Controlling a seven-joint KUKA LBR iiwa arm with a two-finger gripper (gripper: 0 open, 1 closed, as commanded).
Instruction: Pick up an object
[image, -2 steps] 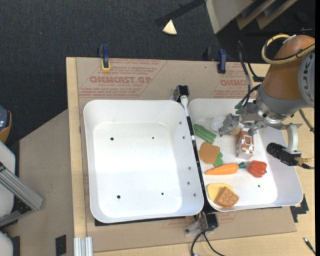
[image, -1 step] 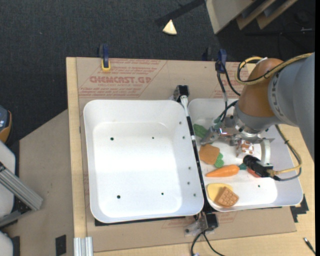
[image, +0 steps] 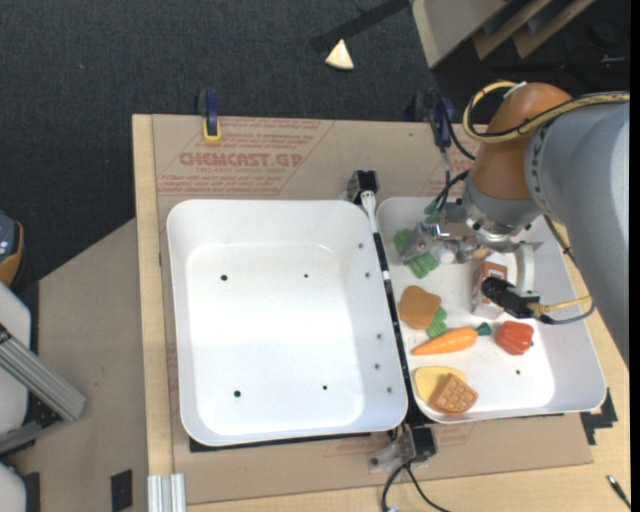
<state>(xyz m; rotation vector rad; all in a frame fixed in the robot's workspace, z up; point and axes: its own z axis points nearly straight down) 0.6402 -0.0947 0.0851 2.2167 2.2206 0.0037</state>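
End effector (image: 478, 262) low in right bin (image: 575, 385), grip unclear; carrot (image: 446, 342), red pepper (image: 514, 337), waffle (image: 453, 394) near front edge.

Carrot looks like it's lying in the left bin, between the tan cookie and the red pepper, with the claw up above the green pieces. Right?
Not quite. The camera view shows the carrot in the right bin, not the left. The rest holds: it lies between the tan cookie and the red pepper, and the claw is near the green pieces at the bin's far end.
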